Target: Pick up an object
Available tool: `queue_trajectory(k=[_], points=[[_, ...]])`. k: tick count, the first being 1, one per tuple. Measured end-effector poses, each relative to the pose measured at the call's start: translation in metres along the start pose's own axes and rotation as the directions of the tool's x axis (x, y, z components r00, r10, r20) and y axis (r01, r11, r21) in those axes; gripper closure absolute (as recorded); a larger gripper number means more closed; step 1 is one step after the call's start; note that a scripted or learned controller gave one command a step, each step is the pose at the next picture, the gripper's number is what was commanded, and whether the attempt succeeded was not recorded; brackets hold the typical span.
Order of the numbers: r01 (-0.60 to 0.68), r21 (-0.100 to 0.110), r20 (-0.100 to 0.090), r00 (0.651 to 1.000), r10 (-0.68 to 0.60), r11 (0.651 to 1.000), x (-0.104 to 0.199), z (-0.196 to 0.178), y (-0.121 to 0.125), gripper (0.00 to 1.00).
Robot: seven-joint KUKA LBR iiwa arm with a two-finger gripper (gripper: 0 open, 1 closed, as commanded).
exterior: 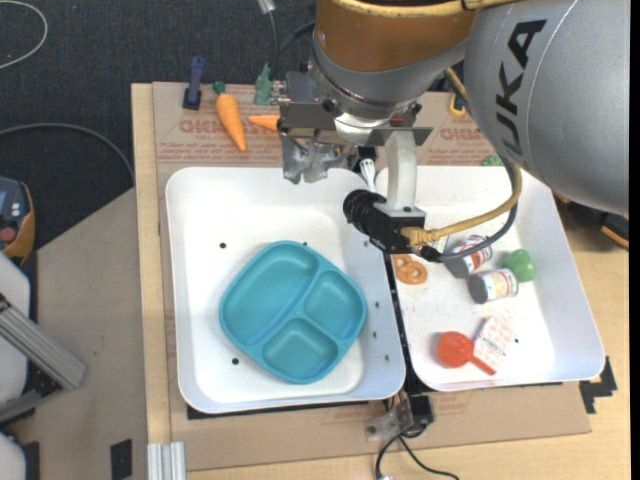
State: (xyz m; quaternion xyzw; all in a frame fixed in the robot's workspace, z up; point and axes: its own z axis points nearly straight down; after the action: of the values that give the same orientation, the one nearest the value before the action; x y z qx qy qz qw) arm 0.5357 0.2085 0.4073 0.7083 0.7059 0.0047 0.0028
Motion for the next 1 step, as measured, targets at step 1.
queue_trajectory(k=[1], points=[[0.010, 0.000, -0.005, 1.000, -0.010, 1.000, 0.0174, -0.0912, -0.0577, 1.00]])
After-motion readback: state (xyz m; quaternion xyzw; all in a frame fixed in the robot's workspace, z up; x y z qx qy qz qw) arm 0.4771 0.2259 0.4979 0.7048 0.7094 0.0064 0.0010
